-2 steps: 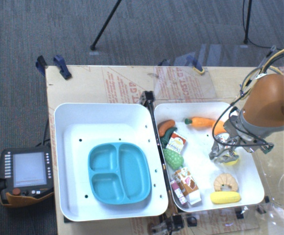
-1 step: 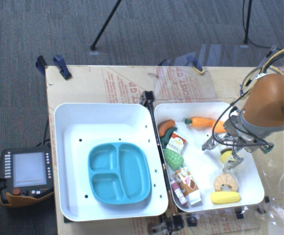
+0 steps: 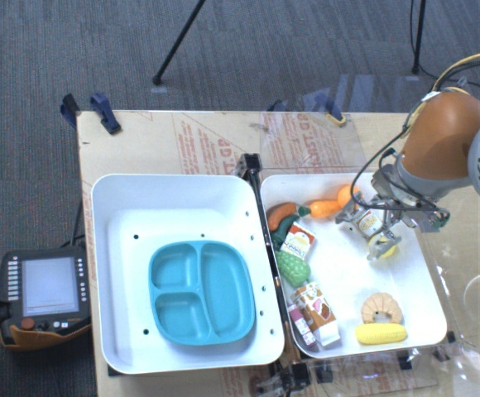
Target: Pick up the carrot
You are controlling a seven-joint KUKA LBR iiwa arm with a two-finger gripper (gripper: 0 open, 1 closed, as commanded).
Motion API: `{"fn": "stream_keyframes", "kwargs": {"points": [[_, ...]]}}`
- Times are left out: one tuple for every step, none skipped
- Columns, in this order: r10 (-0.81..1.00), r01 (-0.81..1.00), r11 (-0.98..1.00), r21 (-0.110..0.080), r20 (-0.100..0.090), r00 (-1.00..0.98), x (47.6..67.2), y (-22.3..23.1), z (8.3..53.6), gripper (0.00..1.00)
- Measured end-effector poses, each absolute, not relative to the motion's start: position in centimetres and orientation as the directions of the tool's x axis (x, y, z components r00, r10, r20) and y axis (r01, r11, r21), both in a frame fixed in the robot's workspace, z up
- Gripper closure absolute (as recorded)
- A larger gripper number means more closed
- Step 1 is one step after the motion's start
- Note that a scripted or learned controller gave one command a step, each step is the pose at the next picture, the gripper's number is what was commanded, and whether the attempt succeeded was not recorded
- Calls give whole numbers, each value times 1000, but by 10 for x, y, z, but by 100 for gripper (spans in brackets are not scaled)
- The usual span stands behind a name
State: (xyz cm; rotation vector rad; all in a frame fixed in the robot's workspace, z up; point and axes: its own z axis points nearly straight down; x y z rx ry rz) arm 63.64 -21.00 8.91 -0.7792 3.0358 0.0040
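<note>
My gripper (image 3: pixel 375 231) hangs over the right bin's (image 3: pixel 426 263) far right part; I cannot tell its state. The carrot (image 3: pixel 324 208) lies beside it against the bin's far edge, so I risk clipping the wall or nudging it away.

Dark grey carpet (image 3: pixel 223 31) fills the upper frame, crossed by two thin black stand legs (image 3: pixel 182 31). The tan surface (image 3: pixel 190 143) shows red printed lettering; blue clamps (image 3: pixel 103 112) grip its upper-left edge. A handheld control pendant (image 3: pixel 45 296) lies on the floor at lower left.

even overhead light — soft shadows, slight blur, mild glare on bins (image 3: pixel 108 222)
</note>
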Motion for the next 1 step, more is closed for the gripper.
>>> {"fn": "stream_keyframes", "kwargs": {"points": [[-182, -182, 983, 1, -7, -983, 646, -212, 89, 0]]}}
